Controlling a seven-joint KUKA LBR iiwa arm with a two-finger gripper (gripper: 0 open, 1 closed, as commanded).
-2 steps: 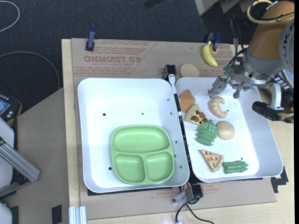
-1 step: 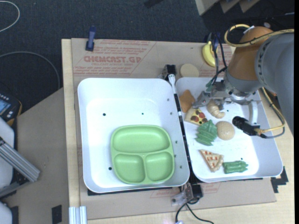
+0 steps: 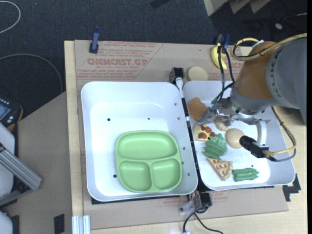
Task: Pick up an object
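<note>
1. The grey and orange arm [image 3: 273, 77] reached in from the right and hung over the right bin [image 3: 275, 167].
2. The gripper [image 3: 220, 115] sat low over the upper-left part of that bin, among the toy foods.
3. Whether the gripper was open or closed could not be told, as the wrist hid it. Nothing was seen held.
4. A brown bun [image 3: 196, 107] lay just left of the gripper, near the bin's left wall.
5. A small pale piece [image 3: 222, 124] lay right under the gripper. Contact could not be told.
6. A beige ball [image 3: 234, 137] lay just below the gripper, beside a leafy green piece [image 3: 216, 146].
7. A small yellow piece with red dots [image 3: 204, 132] lay left of the leafy green piece.
8. A pizza slice [image 3: 220, 168] and a green vegetable [image 3: 245, 174] lay near the bin's front edge, side by side.
9. The left bin [image 3: 122, 106] held a green divided plate [image 3: 148, 161], lying flat towards the front.
10. A beige round thing [image 3: 197, 73] sat on the brown board [image 3: 122, 62] behind the right bin, outside both bins.
</note>
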